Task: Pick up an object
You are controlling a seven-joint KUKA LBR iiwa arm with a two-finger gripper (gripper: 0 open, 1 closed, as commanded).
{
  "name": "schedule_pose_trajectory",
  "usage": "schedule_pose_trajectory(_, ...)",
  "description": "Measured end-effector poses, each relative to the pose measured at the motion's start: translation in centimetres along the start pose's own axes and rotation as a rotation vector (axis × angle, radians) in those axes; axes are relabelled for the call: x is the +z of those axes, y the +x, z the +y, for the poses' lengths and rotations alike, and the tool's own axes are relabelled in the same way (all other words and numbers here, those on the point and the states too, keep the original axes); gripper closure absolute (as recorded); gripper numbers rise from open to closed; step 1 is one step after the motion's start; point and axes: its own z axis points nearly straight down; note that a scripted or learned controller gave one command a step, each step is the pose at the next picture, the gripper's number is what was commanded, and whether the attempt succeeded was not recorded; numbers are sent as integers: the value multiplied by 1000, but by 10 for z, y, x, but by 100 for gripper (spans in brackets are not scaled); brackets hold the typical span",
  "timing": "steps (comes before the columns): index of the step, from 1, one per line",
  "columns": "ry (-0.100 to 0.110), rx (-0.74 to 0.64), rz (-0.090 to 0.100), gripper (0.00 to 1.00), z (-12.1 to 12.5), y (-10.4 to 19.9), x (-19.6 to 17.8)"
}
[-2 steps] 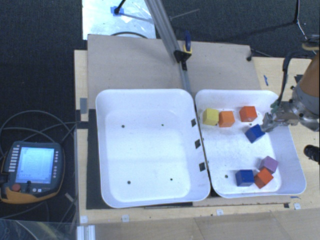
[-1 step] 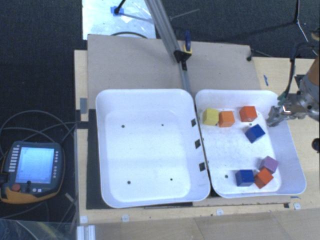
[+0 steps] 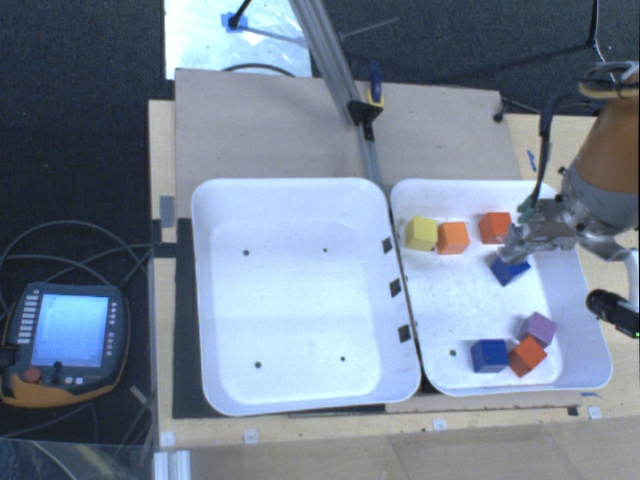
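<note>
Gripper (image 3: 517, 248) low in right bin (image 3: 575, 298), directly over blue block (image 3: 508, 269), touching or nearly. Fingers blurred; cannot tell if released or grasping. Pick judged not finished: block looks resting on bin floor.

Count, all in right bin: blue 2, orange 3, yellow 1, purple 1. Left bin (image 3: 215, 268) beside it.
</note>
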Motion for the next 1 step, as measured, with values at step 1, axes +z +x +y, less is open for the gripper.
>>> schedule_pose_trajectory(1, 0, -1, 0, 100, -16, 51, 0)
